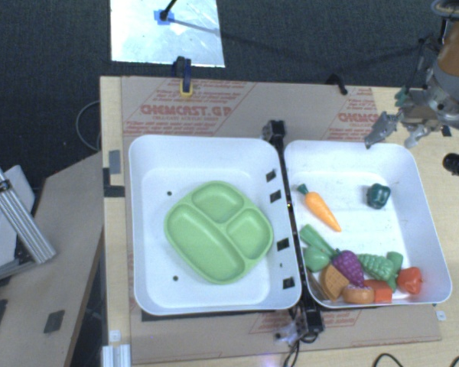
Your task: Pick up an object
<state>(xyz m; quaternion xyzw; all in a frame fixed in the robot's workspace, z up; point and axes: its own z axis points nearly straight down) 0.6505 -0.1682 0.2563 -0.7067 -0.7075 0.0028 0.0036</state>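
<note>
A: What did the scene look like, starting with the bench?

B: A pale wooden bench (214, 102) stood on dark carpet and carried two shallow white plastic bins side by side. The left bin (149, 167) held a light green divided plastic plate (218, 232). The right bin (421, 205) held toy food, mostly heaped at its near edge.

A: Which pieces could be picked?

B: An orange plastic carrot (321, 209) lay near the middle of the right bin, and a small dark green toy pepper (378, 196) lay apart to its right. A purple grape bunch (349, 266) sat in the near heap, and a red toy tomato (409, 280) in the near right corner.

A: And the arm?

B: The two-finger gripper (398, 128) hung over the far right rim of the right bin, its fingers spread apart and empty. I judged the pick not yet begun: nothing was lifted, and descent, closing and raising all remained.
</note>
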